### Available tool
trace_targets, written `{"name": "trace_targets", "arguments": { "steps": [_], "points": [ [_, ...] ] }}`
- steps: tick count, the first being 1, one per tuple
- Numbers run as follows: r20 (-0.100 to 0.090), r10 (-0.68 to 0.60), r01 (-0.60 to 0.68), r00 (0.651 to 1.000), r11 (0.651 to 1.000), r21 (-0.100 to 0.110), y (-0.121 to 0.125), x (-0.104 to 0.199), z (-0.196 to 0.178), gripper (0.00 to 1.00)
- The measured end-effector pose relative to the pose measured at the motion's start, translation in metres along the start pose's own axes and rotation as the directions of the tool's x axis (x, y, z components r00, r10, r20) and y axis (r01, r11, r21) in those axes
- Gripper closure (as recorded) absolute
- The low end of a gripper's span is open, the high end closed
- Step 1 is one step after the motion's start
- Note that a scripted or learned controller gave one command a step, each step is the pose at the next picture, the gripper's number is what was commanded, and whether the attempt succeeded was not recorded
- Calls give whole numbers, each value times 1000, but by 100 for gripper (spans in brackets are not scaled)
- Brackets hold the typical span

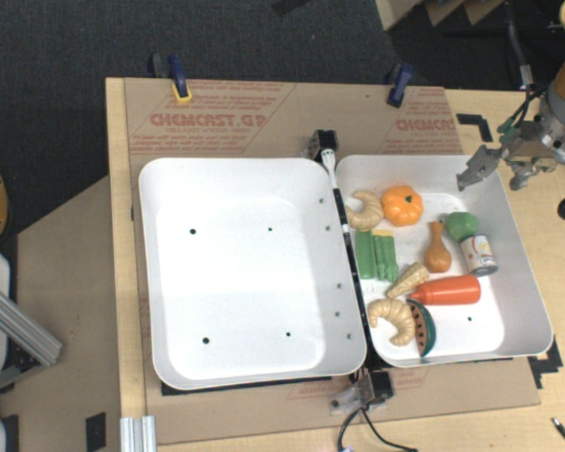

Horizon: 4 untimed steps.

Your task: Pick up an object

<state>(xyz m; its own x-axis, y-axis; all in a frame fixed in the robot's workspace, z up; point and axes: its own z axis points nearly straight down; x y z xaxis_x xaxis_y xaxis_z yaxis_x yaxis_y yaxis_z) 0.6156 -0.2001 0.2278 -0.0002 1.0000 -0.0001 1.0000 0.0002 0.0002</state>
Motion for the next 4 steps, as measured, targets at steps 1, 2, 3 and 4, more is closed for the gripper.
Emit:
{"name": "trace_targets", "arguments": {
  "steps": [1, 2, 3, 4],
  "points": [
    [0, -2, 2, 1000, 1000, -23, 31, 41, 120, 0],
    [0, -3, 3, 1000, 1000, -28, 32, 41, 109, 100],
    [5, -1, 1, 1000, 1000, -18, 39, 26, 121, 100],
    [0, -1, 1, 1000, 1000, -8, 36, 28, 127, 0]
  ]
}}
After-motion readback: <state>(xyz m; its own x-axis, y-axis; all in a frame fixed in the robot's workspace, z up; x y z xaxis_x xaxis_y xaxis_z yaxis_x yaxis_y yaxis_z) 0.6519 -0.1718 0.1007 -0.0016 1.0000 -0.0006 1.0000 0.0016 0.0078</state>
